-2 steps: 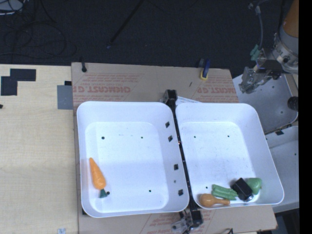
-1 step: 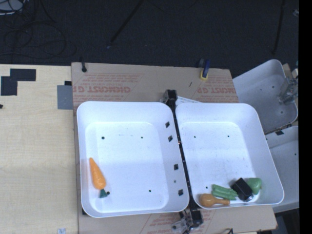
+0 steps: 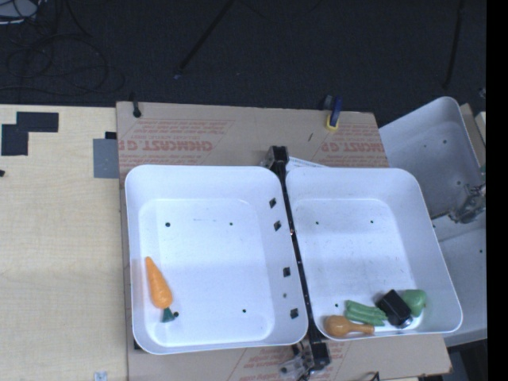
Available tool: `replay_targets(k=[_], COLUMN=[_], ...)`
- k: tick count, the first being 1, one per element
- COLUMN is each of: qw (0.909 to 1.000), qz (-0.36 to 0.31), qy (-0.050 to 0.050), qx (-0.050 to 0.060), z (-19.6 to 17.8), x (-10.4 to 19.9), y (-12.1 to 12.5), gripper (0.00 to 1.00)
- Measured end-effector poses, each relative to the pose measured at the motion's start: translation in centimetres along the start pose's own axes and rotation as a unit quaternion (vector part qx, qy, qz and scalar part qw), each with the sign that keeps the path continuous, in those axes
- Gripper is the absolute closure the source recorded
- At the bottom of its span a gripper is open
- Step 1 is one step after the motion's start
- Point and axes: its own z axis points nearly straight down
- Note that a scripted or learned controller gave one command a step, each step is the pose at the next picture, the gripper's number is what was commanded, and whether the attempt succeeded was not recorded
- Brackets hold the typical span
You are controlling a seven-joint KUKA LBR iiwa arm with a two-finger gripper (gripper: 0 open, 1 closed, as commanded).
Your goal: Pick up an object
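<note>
An orange carrot (image 3: 158, 282) with a small green top lies near the front left corner of the left bin (image 3: 198, 182). In the front right corner of the right bin (image 3: 357, 182) several items crowd together. These are a green pod-like piece (image 3: 363, 313), a black block (image 3: 394, 308), a rounded green piece (image 3: 415, 298) and an orange-yellow pear-shaped piece (image 3: 346, 327). The black block rests against the green pieces.
Both bins sit on a cardboard sheet (image 3: 238, 137), joined by a black strip with clips (image 3: 287, 244). A blue and yellow clamp (image 3: 334, 113) stands at the cardboard's far edge. A grey metal plate (image 3: 440, 145) lies right of the bins. A wooden bench top (image 3: 55, 236) stretches to the left.
</note>
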Motion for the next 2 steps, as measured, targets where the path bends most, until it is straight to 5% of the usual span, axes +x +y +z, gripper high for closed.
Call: replay_targets(k=[1, 2], qw=[1.0000, 1.0000], qz=[-0.002, -0.003], qy=[0.001, -0.001], qx=[-0.001, -0.005], z=[6.70, 5.87], x=[-0.89, -0.07], y=[-2.37, -2.20], gripper=[1.00, 1.00])
